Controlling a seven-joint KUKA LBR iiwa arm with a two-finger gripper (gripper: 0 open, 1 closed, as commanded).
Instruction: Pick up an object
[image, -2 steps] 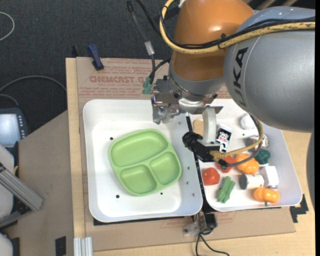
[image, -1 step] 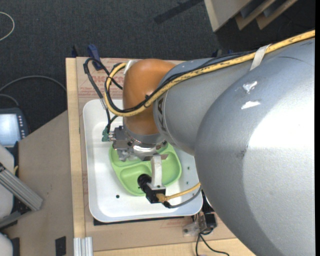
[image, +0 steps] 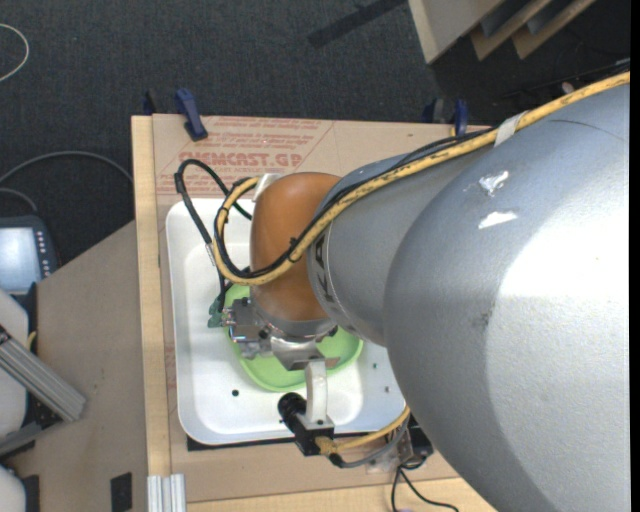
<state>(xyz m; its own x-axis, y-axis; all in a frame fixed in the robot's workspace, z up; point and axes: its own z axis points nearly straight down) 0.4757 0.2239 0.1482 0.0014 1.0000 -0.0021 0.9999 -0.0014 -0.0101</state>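
Note:
A light green round object (image: 345, 352), like a shallow dish, lies in the left white bin (image: 195, 330), mostly hidden under my wrist. My gripper (image: 268, 340) reaches down over it from the right, below the orange band (image: 290, 240). The wrist body covers the fingertips, and I cannot tell whether anything is between them.
The grey arm (image: 500, 280) covers the whole right side, hiding the right bin. Yellow and black cables (image: 225, 225) loop off the wrist over the bin's back left. A black connector (image: 295, 410) hangs near the bin's front rim. The wooden bench (image: 150, 250) borders the bin.

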